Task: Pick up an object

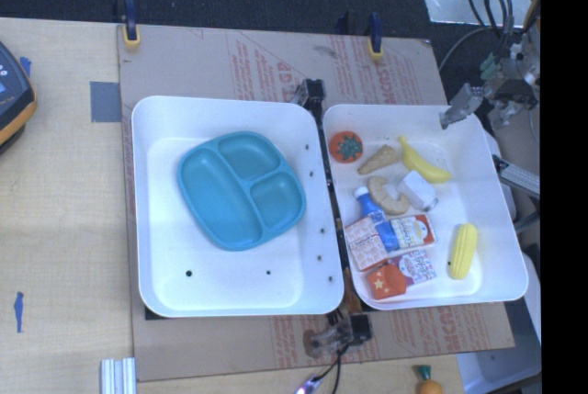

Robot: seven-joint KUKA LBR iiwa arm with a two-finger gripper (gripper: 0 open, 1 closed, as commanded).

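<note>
Camera view, looking down at a slant, shows two white bins side by side: the left bin (156,199) and the right bin (501,227). We find the gripper (459,112) at the upper right corner of the right bin, over its rim, with the arm reaching in from the right. We cannot tell how the jaws stand; the tool is small and blurred against the dark floor. Nothing is seen held.

The candidate objects all lie in the right bin. We judge the step in hand to be the approach. To do it well, we advise choosing an object that stands apart from its neighbours: the corn cob (462,251) lies alone near the right wall, and the tomato (346,146) sits by itself at the upper left. The banana (421,163) is nearest the gripper but touches a small white block (419,191). The packets at the centre overlap and would likely defeat a clean grasp.

Count: one blue divided plate (241,188) in the left bin; in the right bin, one tomato, one banana, one corn cob, one white block, and several overlapping packets we cannot number with confidence.
</note>
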